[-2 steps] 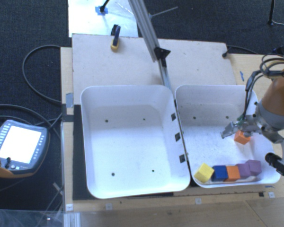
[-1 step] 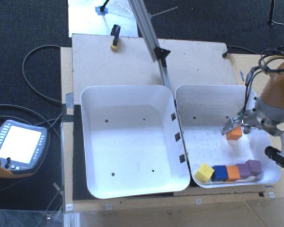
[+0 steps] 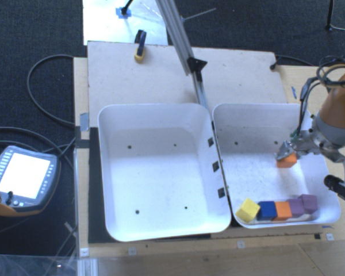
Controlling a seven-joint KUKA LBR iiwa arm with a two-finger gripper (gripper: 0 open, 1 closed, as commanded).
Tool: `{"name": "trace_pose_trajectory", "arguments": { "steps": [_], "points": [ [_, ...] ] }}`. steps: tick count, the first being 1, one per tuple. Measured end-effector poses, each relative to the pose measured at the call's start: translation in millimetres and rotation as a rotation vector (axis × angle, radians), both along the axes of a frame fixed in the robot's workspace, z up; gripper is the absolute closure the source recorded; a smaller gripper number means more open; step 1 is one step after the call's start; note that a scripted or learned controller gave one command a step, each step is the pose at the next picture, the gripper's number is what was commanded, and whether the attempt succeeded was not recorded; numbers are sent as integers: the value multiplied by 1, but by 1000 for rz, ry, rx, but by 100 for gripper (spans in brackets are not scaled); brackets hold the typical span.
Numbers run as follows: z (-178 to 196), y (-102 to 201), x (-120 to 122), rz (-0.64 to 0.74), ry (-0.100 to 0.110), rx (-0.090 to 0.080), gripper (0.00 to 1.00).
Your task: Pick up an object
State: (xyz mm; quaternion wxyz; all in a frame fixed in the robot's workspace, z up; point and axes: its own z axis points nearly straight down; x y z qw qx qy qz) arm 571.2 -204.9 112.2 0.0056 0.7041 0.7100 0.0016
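Note:
My gripper (image 3: 287, 152) hangs over the right part of the right bin (image 3: 247, 125), reaching in from the right below the orange wrist band. A small orange block (image 3: 286, 162) sits at its tips, between the fingers, and the gripper is shut on it. Along the bin's front wall lies a row of blocks: a yellow one (image 3: 248, 210), a blue one (image 3: 267, 210), another orange one (image 3: 283, 210) and two purple ones (image 3: 297, 207) (image 3: 309, 202).
The left bin (image 3: 161, 171) adjoins the right one along a shared rim. A slanted metal pole (image 3: 178, 30) crosses the back of the bench, with a yellow clamp (image 3: 140, 45) nearby. A teach pendant (image 3: 20, 180) and cables lie at the left.

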Motion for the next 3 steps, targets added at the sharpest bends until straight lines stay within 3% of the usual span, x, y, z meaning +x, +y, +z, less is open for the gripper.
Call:
{"name": "trace_pose_trajectory", "arguments": {
  "steps": [1, 2, 3],
  "points": [
    [9, 92, 21, 4, 7, 9, 100],
    [20, 86, 20, 2, 7, 4, 100],
    [81, 169, 22, 6, 3, 9, 100]
  ]
}}
